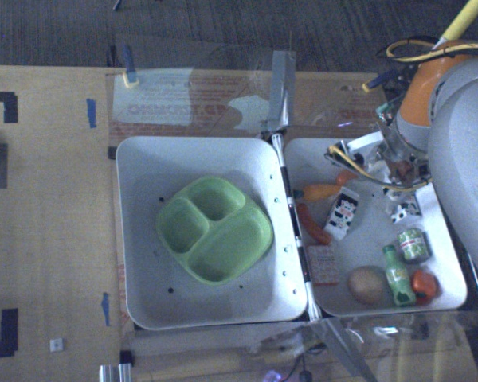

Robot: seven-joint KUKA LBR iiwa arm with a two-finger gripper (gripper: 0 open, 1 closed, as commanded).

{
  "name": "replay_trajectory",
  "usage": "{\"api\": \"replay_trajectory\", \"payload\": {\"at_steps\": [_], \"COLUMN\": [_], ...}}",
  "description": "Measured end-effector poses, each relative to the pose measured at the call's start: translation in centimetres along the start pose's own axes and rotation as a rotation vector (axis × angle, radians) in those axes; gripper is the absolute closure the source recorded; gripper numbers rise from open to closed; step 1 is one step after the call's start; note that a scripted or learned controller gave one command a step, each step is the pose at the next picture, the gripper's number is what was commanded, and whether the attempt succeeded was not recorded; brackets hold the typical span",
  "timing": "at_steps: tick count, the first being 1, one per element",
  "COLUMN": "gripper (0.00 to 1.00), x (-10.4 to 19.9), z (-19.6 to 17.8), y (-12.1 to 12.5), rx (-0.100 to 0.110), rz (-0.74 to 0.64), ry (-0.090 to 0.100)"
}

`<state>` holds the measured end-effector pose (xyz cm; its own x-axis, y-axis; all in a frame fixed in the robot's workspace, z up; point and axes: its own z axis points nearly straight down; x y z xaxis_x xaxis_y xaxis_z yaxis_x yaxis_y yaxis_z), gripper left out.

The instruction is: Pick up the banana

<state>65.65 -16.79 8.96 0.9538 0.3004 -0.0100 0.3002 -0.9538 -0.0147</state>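
Two white bins, entered jointly. The right bin (454, 293) holds loose groceries scattered, we judge for picking, around a cow-print carton (342, 213). The gripper (400, 173) hangs just right of and behind the carton, with the grey arm (462, 150) bent down over it. Its opening and load we cannot tell. Banana: we cannot place it; perhaps hidden beneath the gripper.

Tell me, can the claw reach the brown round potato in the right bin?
Probably yes: the brown round potato lies uncovered, the claw hovers over the same white bin, though a green plastic bottle crowds it.
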Motion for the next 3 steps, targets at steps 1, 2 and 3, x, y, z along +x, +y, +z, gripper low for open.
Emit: {"api": "replay_trajectory", "payload": {"at_steps": [1, 2, 3], "gripper": [0.0, 0.0, 0.0], "x": [-1.0, -0.6, 0.6], "z": [-0.3, 0.1, 0.3], "y": [-2.1, -1.6, -7.4], "rx": [-0.01, -0.014, -0.012], "rz": [0.09, -0.169, 0.103], "ry": [0.008, 0.001, 0.016]}}
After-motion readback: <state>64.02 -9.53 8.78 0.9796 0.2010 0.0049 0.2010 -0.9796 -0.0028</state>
